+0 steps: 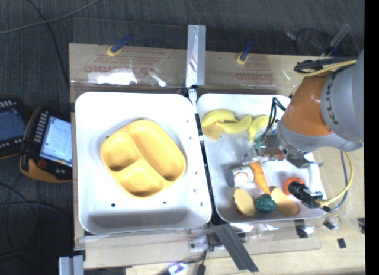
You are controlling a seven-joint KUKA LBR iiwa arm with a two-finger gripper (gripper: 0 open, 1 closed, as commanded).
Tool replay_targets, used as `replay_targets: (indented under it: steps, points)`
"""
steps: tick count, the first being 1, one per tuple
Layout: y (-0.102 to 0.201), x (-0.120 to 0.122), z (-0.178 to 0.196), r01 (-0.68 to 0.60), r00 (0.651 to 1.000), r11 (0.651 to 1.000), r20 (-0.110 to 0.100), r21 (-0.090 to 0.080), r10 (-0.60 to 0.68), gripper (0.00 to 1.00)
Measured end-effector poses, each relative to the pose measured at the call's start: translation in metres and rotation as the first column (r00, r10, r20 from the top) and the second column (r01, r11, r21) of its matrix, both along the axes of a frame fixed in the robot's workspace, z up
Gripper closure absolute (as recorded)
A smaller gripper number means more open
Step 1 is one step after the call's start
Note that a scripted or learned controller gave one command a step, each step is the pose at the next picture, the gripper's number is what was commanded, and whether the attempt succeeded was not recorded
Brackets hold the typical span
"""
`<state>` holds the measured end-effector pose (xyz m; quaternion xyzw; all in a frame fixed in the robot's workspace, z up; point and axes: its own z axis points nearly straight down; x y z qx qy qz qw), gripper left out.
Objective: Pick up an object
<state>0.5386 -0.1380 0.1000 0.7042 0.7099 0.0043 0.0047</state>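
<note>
In the right bin [223, 208]: my fingers [265, 151] above the carrot [259, 177].
Grip: cannot tell.
Risk: crowded toys; carrot may slip sideways.

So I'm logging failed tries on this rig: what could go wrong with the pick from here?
1. The carrot, green piece and other toys sit crowded in the right bin, so the end effector may nudge neighbours or grab two.
2. The carrot is slim and slanted; it could slip out.
</note>
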Motion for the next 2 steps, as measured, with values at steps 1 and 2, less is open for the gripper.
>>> replay_targets:
  steps: [1,2]
  points:
    - [0.0,0.0,0.0,0.0,1.0,1.0,0.0,0.0,0.0,0.0]
    - [0.053,-0.015,0.083,-0.128,0.992,0.992,-0.015,0.001,0.128,0.0]
